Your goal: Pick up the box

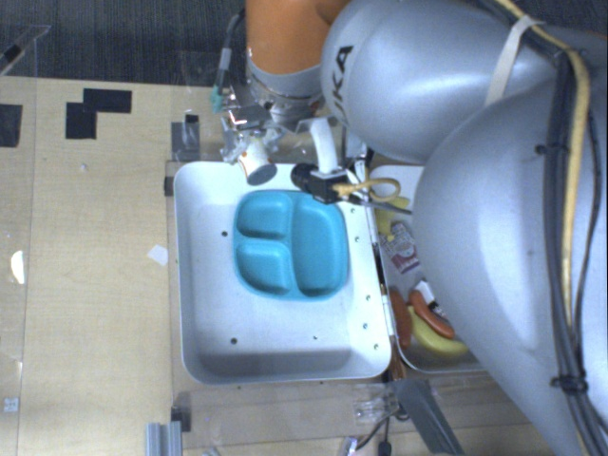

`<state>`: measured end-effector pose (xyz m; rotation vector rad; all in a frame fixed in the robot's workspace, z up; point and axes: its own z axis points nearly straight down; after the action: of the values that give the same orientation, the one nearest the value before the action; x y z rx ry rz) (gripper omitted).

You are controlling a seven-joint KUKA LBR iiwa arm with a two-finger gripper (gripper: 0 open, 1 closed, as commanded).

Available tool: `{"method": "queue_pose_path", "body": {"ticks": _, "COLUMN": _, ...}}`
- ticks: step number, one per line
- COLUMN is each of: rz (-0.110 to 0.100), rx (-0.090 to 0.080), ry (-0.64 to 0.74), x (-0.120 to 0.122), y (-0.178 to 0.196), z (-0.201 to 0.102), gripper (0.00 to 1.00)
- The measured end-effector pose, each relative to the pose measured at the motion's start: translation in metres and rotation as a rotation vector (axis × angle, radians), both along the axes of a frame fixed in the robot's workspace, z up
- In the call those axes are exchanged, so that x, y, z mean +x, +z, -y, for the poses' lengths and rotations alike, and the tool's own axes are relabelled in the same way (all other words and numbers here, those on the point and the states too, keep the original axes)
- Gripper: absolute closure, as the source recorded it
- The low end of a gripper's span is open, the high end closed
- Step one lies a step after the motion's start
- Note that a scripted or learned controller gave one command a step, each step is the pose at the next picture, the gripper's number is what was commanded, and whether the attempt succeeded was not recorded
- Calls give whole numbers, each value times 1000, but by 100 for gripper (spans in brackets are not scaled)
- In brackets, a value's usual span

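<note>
Blue three-compartment box [290, 243] lies flat in left white bin [204, 283]

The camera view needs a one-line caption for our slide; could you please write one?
KUKA arm reaches over two white bins, its end effector near the far rim above a blue divided tray.
</note>
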<state>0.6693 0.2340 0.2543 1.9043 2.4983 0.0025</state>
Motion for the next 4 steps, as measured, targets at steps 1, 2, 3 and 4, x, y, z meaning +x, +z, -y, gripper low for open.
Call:
{"method": "queue_pose_path", "body": {"ticks": 1, "rz": 6, "rx": 2, "ry": -65, "x": -1, "y": 155, "z": 8, "gripper": 100}}
{"method": "queue_pose_path", "body": {"ticks": 2, "rz": 4, "rx": 1, "ry": -53, "x": -1, "y": 137, "z": 4, "gripper": 100}}
{"method": "queue_pose_path", "body": {"ticks": 3, "rz": 4, "rx": 1, "ry": -37, "x": -1, "y": 116, "z": 4, "gripper": 100}}
{"method": "queue_pose_path", "body": {"ticks": 4, "rz": 4, "rx": 1, "ry": -30, "x": -1, "y": 109, "z": 4, "gripper": 100}}
